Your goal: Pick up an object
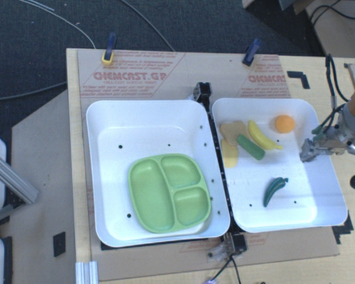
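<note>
1. Camera view: the things I could pick lie in my right bin, the one at the counter's right end. A yellow banana, a green cylinder touching it, a tan piece and a yellow piece cluster near the bin's far left corner.
2. An orange ball sits apart near the far edge, and a dark green pepper lies alone toward the near edge.
3. My pincer hangs over the right bin's right side, near its rim, apart from every item. Nothing shows between its tips; I cannot tell how they are set.
4. The left bin holds a green divided plate toward its near edge.
5. Two clamps, one yellow-tipped and one blue, grip the counter's far edge.
</note>
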`<action>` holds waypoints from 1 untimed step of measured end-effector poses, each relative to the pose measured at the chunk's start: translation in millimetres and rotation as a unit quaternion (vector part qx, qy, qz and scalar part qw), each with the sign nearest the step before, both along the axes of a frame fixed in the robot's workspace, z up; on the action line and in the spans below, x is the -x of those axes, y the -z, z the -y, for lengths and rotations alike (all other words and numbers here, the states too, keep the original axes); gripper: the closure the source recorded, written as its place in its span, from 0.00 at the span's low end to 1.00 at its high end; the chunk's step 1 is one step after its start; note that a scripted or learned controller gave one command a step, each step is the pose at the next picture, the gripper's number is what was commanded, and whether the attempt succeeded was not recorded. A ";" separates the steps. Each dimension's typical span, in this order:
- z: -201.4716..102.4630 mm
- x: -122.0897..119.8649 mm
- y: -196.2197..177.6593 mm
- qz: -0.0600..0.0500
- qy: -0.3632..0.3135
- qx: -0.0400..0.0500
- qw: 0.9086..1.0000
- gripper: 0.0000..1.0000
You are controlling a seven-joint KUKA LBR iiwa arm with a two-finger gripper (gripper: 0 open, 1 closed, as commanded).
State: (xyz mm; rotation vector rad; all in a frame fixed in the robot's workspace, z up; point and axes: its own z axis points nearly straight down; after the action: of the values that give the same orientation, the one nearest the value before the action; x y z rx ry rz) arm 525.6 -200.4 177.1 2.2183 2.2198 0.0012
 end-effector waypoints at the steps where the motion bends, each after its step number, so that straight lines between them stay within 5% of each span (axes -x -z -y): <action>1: 0.4 -1.0 -36.8 0.001 0.000 0.001 1.000 1.00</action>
State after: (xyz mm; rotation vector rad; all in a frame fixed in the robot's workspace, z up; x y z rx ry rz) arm 526.5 -200.8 213.9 2.2159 2.2192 0.0020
